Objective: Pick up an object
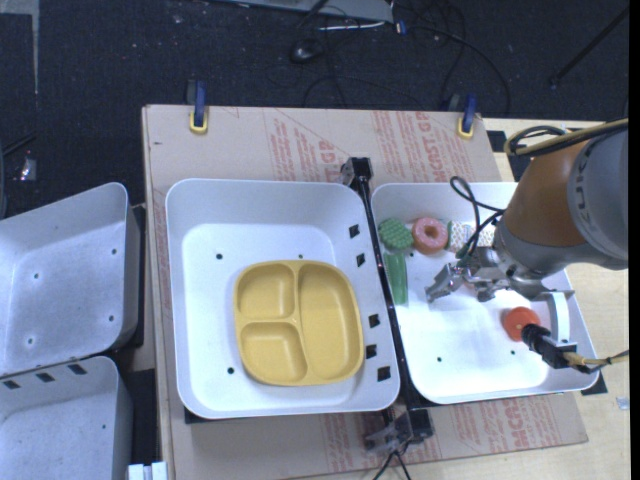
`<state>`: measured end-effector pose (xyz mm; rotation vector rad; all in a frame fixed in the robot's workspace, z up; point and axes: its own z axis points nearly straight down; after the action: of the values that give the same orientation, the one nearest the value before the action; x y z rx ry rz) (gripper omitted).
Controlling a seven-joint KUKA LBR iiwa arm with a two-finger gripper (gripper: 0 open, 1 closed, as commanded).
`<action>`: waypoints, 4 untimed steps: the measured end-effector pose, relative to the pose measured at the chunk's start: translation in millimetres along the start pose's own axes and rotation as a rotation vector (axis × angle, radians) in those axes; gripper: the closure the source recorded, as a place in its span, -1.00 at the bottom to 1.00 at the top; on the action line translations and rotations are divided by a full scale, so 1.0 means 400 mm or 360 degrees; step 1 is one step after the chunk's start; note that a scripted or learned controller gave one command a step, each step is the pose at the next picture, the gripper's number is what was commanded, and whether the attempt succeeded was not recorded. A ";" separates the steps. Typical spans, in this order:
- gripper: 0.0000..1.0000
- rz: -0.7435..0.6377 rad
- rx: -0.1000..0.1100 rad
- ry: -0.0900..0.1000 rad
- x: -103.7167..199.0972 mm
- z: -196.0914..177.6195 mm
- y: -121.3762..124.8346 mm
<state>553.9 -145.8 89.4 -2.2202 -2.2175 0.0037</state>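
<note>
A: Why the split?
B: Probably sorting: the left bin [190,268] holds a yellow divided tray [298,322]; the right bin [480,383] holds the small pieces.
A: And the gripper [452,280]?
B: Fingers look spread, gripping nothing. The green brush [397,253] lies just left; pink ring [430,233] farther back; red piece [519,321] right, nearer.

You can see red printed letters on the brown cardboard sheet [270,138] under the two bins, near its top edge and along its bottom edge. They are too blurry and turned around to read.
</note>
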 end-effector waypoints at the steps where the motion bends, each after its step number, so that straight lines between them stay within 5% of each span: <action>1: 1.00 0.0001 -0.0006 -0.0001 0.000 -0.032 0.003; 4: 1.00 -0.0004 -0.0015 -0.0005 -0.037 -0.373 0.003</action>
<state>555.8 -160.9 238.5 -2.2237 -2.2268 -0.0035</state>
